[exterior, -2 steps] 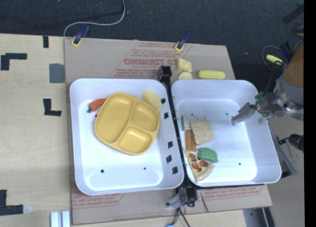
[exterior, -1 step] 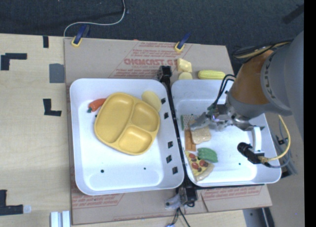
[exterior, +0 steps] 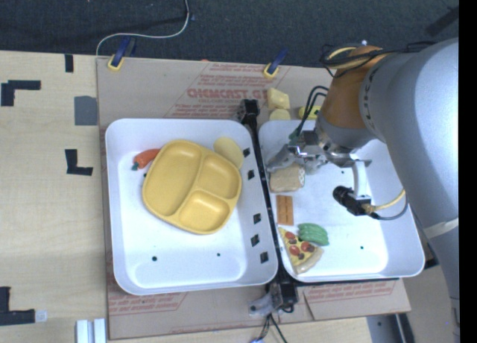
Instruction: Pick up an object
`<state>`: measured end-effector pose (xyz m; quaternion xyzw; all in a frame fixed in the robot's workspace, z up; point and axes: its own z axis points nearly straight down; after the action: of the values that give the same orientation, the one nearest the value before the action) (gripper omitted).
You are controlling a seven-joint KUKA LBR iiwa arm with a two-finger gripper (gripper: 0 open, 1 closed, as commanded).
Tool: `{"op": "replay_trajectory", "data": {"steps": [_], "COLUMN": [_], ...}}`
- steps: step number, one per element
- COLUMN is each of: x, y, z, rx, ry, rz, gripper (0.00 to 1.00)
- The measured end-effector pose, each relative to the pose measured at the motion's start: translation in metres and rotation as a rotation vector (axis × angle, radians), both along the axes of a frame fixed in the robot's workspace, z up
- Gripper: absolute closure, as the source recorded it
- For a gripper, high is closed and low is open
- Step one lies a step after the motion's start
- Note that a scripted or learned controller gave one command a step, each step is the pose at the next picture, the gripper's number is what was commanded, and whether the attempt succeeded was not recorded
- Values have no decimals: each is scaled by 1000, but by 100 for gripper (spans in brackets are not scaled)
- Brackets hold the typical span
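My gripper [exterior: 299,157] hangs over the upper left part of the right bin [exterior: 373,253], close to the divider between the bins. Directly below it in the view, touching or nearly touching, lies a beige bread-like piece [exterior: 286,180]. Further down the bin's left side sit a tan wafer [exterior: 285,209], a green leafy toy [exterior: 313,233] and a pizza slice [exterior: 300,253]. The grey arm with its orange band [exterior: 344,103] comes in from the right and covers the bin's top right part.
The left bin [exterior: 119,207] holds a yellow divided plate [exterior: 192,185], an orange carrot [exterior: 146,157] at its upper left and a pale yellow piece [exterior: 228,149] by the divider. Two yellow blocks [exterior: 278,100] lie on the cardboard behind the bins. A black cable plug [exterior: 350,200] dangles over the right bin.
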<state>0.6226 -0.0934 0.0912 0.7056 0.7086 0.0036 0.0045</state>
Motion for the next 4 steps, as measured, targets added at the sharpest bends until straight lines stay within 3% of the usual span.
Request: {"op": "replay_trajectory", "data": {"steps": [1,2,3,4], "x": [32,-1,-54,-57], "y": [-6,-5,0,-19], "z": [-5,-6,-6,-5], "rx": [1,-1,0,1], "ry": [5,12,11,9], "rz": [0,-3,-4,-3], "gripper": [0,0,0,0]}}
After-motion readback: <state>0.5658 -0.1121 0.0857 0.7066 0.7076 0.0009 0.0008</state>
